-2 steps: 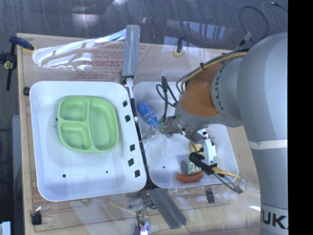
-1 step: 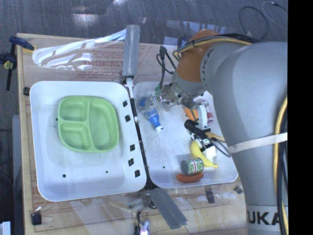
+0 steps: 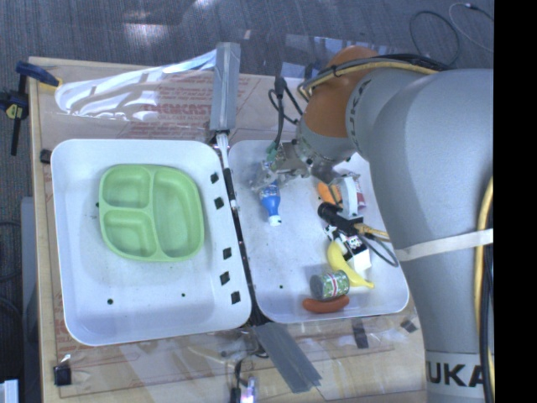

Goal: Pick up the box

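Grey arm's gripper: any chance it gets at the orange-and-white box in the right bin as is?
Probably yes. The gripper hangs over the same white bin, with the orange-and-white box close beside it. The small blue bottle lies apart, though the arm's own wrist covers part of the box.

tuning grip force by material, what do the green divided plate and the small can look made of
Green divided plate: likely moulded plastic, matte with slight sheen; one even colour, rounded compartment walls. Small can: probably metal under a printed label; a greyish end shows, but it could be a plastic replica.
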Motion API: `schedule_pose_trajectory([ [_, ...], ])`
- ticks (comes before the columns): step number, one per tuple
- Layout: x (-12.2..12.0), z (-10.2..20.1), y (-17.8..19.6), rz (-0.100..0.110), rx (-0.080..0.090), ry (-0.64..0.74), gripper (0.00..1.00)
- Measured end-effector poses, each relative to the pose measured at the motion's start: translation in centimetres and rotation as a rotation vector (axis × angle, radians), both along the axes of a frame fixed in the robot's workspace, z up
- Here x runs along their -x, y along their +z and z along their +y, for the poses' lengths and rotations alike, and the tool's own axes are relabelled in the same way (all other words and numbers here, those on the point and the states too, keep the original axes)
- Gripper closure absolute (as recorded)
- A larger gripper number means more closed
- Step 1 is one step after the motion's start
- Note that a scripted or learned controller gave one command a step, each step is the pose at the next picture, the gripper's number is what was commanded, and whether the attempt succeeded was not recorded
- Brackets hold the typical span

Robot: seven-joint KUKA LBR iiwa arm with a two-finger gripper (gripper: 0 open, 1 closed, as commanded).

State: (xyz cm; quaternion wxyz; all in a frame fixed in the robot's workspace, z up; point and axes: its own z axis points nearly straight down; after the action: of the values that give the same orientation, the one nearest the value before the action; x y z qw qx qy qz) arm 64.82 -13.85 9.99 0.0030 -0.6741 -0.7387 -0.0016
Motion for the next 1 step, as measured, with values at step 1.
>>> schedule_pose_trajectory([
  [1, -0.91, 2.98, 11.22, 0.001, 0.005, -0.228, 1.0],
])
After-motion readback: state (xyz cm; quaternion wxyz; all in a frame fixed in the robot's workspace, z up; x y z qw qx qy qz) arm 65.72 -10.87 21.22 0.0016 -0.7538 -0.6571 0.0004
